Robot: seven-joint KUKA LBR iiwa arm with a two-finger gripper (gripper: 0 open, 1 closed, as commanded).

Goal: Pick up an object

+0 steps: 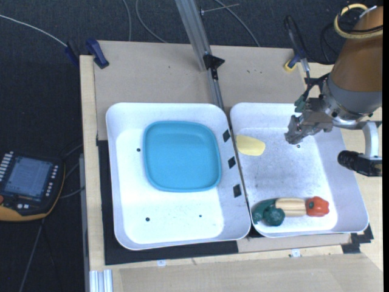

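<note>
Hanging over the right bin (340, 181), the tool (297, 132) looks blurred.

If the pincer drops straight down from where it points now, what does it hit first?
Probably bare floor of the right white bin: the pincer hangs right of the pale yellow piece, though depth is unclear.

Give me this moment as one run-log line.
gripper: above right bin, nothing seen held | right bin: yellow piece, green item, tan item, red item | left bin: blue plate
</note>
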